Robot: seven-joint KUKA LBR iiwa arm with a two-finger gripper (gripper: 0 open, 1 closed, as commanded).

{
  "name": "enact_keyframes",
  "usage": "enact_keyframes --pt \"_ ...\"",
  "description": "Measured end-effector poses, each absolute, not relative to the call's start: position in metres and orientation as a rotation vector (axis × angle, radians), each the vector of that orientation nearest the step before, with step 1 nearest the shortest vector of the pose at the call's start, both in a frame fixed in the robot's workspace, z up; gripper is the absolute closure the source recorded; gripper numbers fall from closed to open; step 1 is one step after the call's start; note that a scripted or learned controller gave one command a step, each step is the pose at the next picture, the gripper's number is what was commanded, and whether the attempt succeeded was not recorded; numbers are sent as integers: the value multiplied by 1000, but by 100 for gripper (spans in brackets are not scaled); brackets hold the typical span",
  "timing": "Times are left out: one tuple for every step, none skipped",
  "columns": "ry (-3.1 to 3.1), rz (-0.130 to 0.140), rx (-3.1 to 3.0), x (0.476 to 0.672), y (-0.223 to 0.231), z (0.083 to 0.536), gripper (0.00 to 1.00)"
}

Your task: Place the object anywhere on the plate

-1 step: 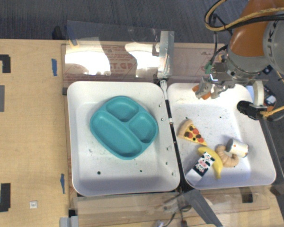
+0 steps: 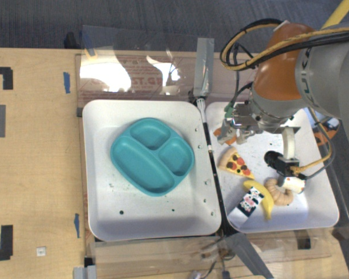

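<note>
My pincer (image 2: 237, 127) sits low in the right bin (image 2: 323, 211), far-left corner; can't tell its state. Pizza slice (image 2: 235, 163) lies just near of it. Banana (image 2: 262, 197) nearer still. Teal plate (image 2: 153, 156) sits in the left bin (image 2: 104, 214).

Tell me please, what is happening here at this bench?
A KUKA arm reaches in from the right, and its gripper is low over the back left part of the right bin. That bin holds a toy pizza slice, a banana and other small toys. The teal divided plate lies in the left bin, with nothing on it yet.
</note>
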State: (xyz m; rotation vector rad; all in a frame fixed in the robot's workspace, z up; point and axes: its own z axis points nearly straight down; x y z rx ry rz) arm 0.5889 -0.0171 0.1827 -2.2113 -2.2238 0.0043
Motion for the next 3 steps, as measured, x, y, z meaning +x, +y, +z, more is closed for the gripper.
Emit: enact_keyframes --pt "-2228 -3 -2212 645 53 184 100" --pt "-2228 1 -2209 559 123 180 100" --pt "-2223 3 -2217 560 120 180 0"
